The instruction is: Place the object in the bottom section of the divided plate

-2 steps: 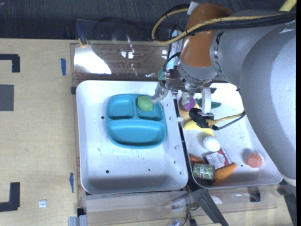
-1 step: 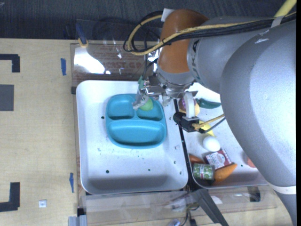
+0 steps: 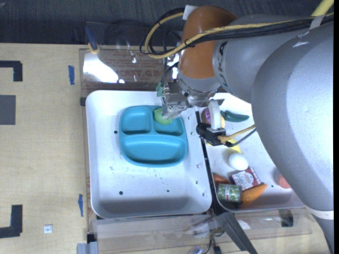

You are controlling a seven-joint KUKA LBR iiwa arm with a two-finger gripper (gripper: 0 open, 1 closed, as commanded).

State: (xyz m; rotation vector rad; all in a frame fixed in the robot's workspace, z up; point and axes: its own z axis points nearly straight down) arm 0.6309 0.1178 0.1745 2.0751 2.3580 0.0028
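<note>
Robot arm works over a blue divided plate (image 3: 152,139) in the left white bin (image 3: 143,192).

The gripper (image 3: 168,110) is poised at the plate's upper right compartment, touching a pale green object (image 3: 162,116) that lies there; whether it grips the object cannot be told. The right bin (image 3: 267,194) holds a white egg (image 3: 238,162), a carrot (image 3: 253,192), a teal piece (image 3: 235,116) and a red-labelled packet (image 3: 245,179), its print too small to read.

The right bin (image 3: 249,142) holds a white egg (image 3: 238,162), a red packet (image 3: 247,178), a green can (image 3: 229,192), an orange carrot (image 3: 255,192) and a teal piece (image 3: 235,116). Blue tape strips (image 3: 71,74) and black marks (image 3: 15,70) sit on the wooden table (image 3: 42,142).
</note>
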